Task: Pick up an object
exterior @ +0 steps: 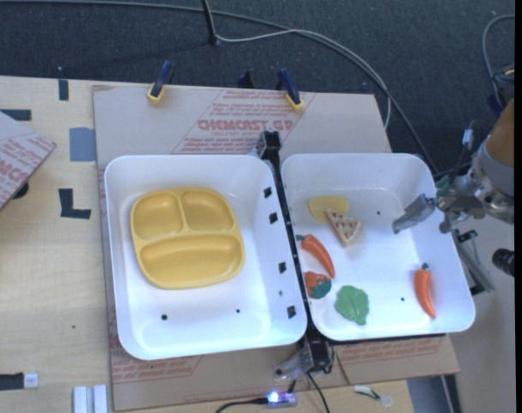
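White right bin (377, 172) holds carrots (319, 254), pizza slice (344, 228), green leaf (353, 304).

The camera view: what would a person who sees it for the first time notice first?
Most likely the yellow divided tray, which lies alone in the left bin. Next come the small toy foods in the right bin: two carrots, a green leafy piece, a pizza slice and a yellow piece. The gripper hovers at that bin's right edge.

2 blue clamps (161, 82), cardboard sheet (235, 123)
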Motion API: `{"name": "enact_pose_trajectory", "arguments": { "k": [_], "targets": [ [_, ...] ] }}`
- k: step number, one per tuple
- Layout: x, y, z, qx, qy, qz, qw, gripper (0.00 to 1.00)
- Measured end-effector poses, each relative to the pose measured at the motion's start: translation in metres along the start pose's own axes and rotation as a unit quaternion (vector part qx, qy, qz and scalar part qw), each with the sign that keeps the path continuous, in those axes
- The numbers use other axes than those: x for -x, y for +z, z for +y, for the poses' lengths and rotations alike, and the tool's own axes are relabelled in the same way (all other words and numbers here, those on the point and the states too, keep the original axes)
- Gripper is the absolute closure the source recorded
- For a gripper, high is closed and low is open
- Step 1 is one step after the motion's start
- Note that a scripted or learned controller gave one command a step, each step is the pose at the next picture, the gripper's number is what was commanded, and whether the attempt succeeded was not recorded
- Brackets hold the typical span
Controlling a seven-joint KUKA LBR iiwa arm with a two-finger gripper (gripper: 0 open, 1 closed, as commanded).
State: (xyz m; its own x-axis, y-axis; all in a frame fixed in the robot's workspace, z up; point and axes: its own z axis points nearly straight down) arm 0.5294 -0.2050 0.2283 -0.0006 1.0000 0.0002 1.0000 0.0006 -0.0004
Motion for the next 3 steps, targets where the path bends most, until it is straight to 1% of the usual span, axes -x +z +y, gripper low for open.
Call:
{"name": "enact_pose_trajectory", "arguments": {
  "k": [1,2,3],
  "targets": [
    [-0.018,-0.043,0.021,0.002,-0.001,0.000,1.0000,0.00],
    [-0.035,-0.198,0.015,0.005,0.000,-0.001,1.0000,0.00],
    [-0.035,-0.202,0.015,0.000,0.000,0.000,1.0000,1.00]
  ]
}}
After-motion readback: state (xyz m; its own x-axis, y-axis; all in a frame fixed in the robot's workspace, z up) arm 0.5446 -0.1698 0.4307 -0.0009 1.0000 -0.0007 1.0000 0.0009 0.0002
